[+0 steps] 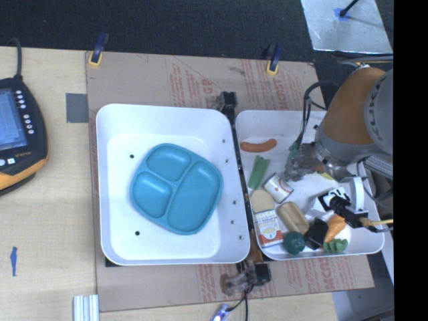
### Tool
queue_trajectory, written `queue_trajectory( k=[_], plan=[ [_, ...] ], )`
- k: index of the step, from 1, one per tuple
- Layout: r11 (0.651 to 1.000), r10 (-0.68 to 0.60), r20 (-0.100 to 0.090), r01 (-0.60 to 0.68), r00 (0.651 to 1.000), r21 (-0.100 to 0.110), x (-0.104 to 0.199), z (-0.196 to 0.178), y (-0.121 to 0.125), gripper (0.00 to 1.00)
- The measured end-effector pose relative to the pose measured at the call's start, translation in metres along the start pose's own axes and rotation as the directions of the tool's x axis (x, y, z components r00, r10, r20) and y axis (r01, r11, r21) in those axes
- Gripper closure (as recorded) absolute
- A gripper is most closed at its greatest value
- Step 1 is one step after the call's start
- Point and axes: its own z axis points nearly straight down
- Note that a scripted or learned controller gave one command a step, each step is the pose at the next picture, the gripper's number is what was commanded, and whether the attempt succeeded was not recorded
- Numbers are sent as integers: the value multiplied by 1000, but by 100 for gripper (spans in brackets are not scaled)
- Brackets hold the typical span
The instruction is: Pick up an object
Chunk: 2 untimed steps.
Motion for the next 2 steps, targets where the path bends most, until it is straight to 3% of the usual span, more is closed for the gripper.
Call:
queue_trajectory(
  k=[1,2],
  plan=[
    [1000,4,-4,-4,1000,-1,3,-63,-9,100],
    [1000,3,-4,-3,1000,-1,40,-90,44,100]
  ],
)
